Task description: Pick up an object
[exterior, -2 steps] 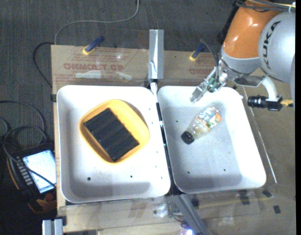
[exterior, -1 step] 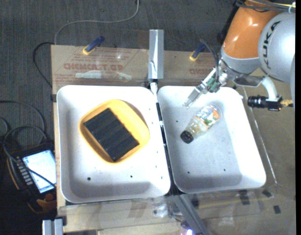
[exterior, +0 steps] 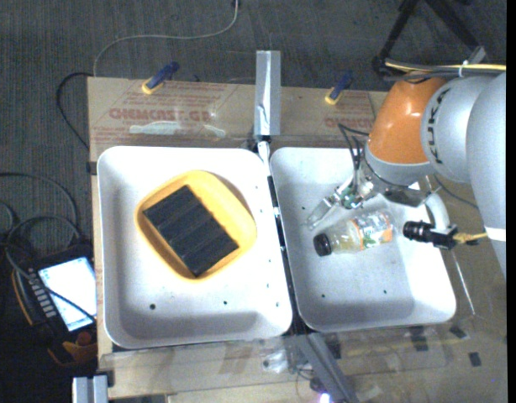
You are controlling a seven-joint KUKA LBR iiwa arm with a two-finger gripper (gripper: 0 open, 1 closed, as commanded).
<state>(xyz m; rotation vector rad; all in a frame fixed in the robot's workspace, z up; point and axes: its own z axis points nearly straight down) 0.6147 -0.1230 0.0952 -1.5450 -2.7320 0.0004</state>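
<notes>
Camera view: gripper [exterior: 352, 195] low in right bin [exterior: 426, 296], just beside plastic bottle [exterior: 355, 234] lying on bin floor; grip state unclear, bottle not lifted, pick still pending

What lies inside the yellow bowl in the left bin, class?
A black ribbed slab lies inside the yellow bowl, slanted and covering most of its floor. Whatever may be beneath the slab is hidden. The bowl sits in the left bin.
</notes>
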